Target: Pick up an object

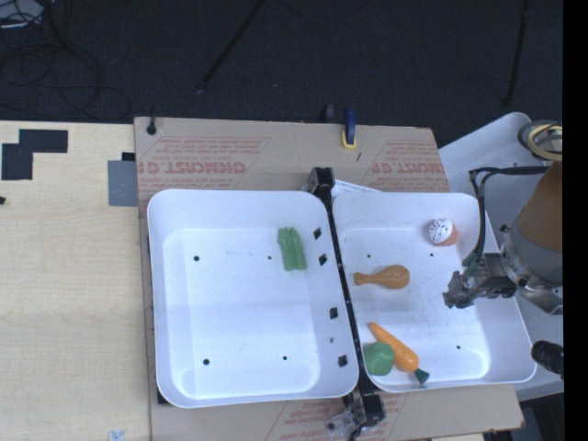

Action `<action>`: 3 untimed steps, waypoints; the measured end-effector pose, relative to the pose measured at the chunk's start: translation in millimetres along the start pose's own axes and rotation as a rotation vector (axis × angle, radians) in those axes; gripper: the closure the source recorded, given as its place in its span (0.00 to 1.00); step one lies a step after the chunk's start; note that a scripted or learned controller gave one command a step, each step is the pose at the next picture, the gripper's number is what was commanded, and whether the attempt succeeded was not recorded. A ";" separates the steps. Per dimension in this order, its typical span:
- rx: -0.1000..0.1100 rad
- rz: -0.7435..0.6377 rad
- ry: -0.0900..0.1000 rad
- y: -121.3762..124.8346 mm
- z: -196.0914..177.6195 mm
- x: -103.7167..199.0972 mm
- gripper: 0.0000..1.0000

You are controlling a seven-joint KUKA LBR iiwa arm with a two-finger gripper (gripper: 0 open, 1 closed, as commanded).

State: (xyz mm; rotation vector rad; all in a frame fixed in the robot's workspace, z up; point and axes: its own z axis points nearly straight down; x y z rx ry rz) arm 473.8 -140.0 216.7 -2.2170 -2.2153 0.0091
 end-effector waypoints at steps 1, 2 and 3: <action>-0.008 -0.001 -0.003 1.0 -107.7 -74.0 1.00; -0.007 -0.002 0.001 21.5 -37.7 -28.6 1.00; -0.006 0.002 -0.001 19.0 -74.9 47.9 1.00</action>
